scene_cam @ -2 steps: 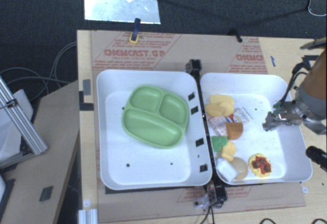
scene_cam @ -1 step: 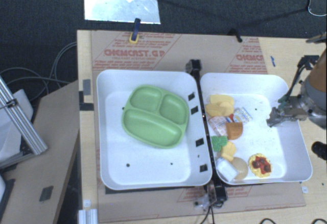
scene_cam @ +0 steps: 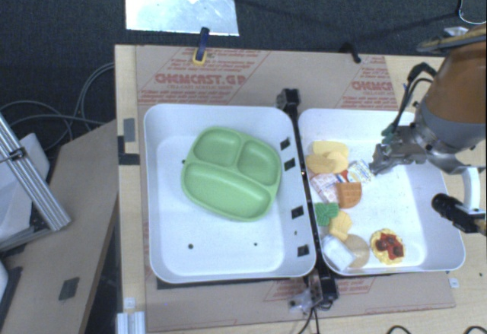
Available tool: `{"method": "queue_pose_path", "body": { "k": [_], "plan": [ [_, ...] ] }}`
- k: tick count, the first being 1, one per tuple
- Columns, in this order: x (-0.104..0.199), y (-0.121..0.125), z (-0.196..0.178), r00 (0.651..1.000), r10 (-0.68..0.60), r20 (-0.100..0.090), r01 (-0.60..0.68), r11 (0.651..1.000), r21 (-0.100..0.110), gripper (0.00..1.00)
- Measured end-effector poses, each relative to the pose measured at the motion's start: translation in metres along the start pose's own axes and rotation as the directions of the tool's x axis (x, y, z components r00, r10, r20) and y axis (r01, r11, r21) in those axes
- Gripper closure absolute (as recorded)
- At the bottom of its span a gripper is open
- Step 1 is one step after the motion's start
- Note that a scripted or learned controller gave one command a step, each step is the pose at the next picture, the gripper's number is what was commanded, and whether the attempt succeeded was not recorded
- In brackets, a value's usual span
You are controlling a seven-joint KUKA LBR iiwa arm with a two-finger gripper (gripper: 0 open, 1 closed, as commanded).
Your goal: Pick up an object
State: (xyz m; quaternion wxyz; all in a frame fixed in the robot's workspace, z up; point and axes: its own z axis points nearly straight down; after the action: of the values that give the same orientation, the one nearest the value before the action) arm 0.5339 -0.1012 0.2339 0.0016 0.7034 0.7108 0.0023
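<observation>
We see two white bins side by side on the table (scene_cam: 251, 66), and we take the green divided plate (scene_cam: 232, 173) in the left bin (scene_cam: 163, 249) as our landmark. Everything worth picking lies to the plate's right, past the divider, in the right bin (scene_cam: 434, 249). There a small heap of toy food sits against that bin's near-plate wall: a yellow piece (scene_cam: 329, 156) at the top, an orange piece (scene_cam: 348, 193) below it, a green piece (scene_cam: 326, 212) closest to the plate, and a small pizza slice (scene_cam: 388, 246) farthest down and away from it.

The gripper (scene_cam: 380, 161) hangs low over the right bin, just beyond the heap on the side away from the plate, near the yellow and orange pieces. We cannot tell whether the jaws stand wide or narrow; they are small and dark against the arm, and we see nothing between them.

We judge the task barely begun: the arm is in place over the bin, but no object is lifted, so the closing and the raising are both left to do.

For room, the far half of the right bin, away from the plate, is bare white floor, which gives free approach from that side. The heap crowds the wall and divider, so pieces there look harder to reach cleanly; the pizza slice lies nearly apart, only a pale piece beside it.
</observation>
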Motion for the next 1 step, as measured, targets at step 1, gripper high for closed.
{"method": "queue_pose_path", "body": {
  "k": [1],
  "plan": [
    [0.0485, 0.0235, 0.0112, 1.0, 0.001, 0.001, -0.001, 1.0, 0.002, 1.0]
  ]
}}
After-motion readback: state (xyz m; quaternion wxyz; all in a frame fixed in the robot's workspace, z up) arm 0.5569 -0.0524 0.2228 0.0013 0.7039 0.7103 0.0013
